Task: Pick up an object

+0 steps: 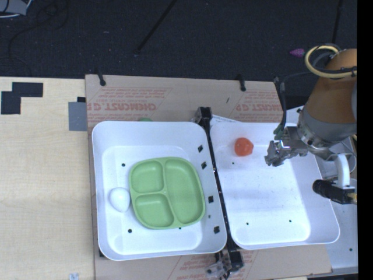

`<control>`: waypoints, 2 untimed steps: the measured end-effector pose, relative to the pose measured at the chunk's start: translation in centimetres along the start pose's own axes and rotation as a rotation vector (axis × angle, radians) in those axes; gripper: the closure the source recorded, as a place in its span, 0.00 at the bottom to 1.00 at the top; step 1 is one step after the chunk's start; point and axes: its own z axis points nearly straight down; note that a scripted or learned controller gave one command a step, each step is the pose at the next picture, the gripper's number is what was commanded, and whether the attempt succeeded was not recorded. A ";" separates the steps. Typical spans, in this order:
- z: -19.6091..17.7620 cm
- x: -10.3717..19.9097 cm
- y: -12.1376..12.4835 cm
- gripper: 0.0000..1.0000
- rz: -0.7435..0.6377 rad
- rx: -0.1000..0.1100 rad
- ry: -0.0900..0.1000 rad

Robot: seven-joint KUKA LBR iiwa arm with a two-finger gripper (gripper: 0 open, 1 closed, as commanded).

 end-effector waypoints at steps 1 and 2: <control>-2.8 -0.1 0.0 1.00 0.000 0.001 0.000; -3.1 4.8 -0.5 1.00 -0.003 0.005 0.002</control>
